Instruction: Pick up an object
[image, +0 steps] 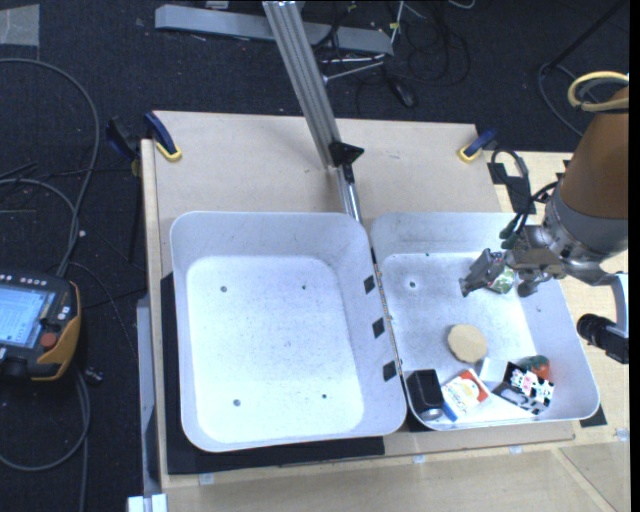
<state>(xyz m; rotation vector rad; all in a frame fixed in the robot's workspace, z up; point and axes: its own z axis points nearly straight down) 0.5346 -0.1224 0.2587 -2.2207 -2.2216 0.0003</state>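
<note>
Now: pincer (487, 274) over right bin (430, 235), upper middle part. Cannot tell finger state; greenish bit (503, 281) showing just beside it, grip unconfirmed. Below pincer, apart: round tan disc (467, 343). Further below, along bin's near wall: black block (425, 391), red-white packet (464, 391), black patterned item (525, 383). Left bin (200, 235) well off to pincer's left.

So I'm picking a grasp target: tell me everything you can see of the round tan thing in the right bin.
The round tan thing is a flat, disc-like piece, light brown with a matte, slightly mottled face, perhaps cork or a cookie-like toy. It lies flat on the floor of the right bin, toward the near half, apart from the cluster of small objects along the near wall. Nothing appears to touch it. The hand hangs farther back, above and slightly to its right.
</note>
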